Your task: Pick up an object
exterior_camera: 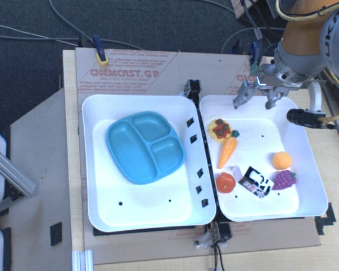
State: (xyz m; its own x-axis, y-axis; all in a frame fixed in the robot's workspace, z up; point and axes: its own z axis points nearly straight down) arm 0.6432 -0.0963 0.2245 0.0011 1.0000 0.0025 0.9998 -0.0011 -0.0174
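claw [255, 97] fingers apart, empty, at 12 o'clock rim of right bin [311, 151]. nearest target: carrot [227, 151], bin's 9 o'clock, touching pizza [221, 129]. advice: descend straddling carrot's narrow width, clear of pizza, then close.

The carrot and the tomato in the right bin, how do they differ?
The carrot is long, tapered and orange with a green top; the tomato is round and red. The carrot lies at a slant nearer the bin's middle; the tomato sits below it, nearer the front edge. Both lie in the right bin.
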